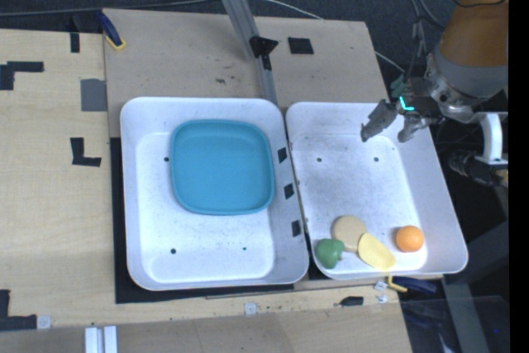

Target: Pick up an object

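Two white bins sit side by side on the bench. The left bin [140, 178] holds a blue square plate [221, 166]. The right bin [430, 178] has four small things clustered at its lower edge: a green object [329, 251], a beige round piece [349, 228], a yellow piece [376, 252] and an orange ball [408, 239]. The gripper [388, 126] hangs at the bin's upper right, fingers spread apart with nothing between them, well apart from the cluster.
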Controlling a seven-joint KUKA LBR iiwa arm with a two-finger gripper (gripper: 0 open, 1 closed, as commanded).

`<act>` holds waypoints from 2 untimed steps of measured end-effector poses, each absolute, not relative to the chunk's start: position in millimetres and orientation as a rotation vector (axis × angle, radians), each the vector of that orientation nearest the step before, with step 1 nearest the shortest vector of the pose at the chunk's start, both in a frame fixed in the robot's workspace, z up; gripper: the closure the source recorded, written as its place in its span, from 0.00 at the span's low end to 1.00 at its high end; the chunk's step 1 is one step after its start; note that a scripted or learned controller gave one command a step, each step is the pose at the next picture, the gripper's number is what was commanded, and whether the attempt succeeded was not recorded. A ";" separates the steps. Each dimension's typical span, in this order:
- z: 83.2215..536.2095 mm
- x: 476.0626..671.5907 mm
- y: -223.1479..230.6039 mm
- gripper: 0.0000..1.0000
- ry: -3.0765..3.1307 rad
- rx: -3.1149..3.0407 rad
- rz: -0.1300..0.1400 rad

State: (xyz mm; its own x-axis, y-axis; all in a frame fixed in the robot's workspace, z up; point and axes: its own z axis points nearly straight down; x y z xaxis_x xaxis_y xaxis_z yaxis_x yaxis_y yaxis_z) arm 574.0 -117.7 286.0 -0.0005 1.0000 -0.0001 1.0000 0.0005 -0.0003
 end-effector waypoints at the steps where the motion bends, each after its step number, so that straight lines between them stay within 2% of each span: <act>1: 286.0 573.9 -117.7 0.00 -2.222 -2.221 0.001; 2: 242.8 569.8 -115.5 0.00 -2.220 -2.218 0.004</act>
State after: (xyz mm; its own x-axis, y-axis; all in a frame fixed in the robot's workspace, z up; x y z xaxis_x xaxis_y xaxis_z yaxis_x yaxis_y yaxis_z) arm 569.8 -115.5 242.8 -0.0006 1.0000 0.0005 1.0000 0.0006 -0.0044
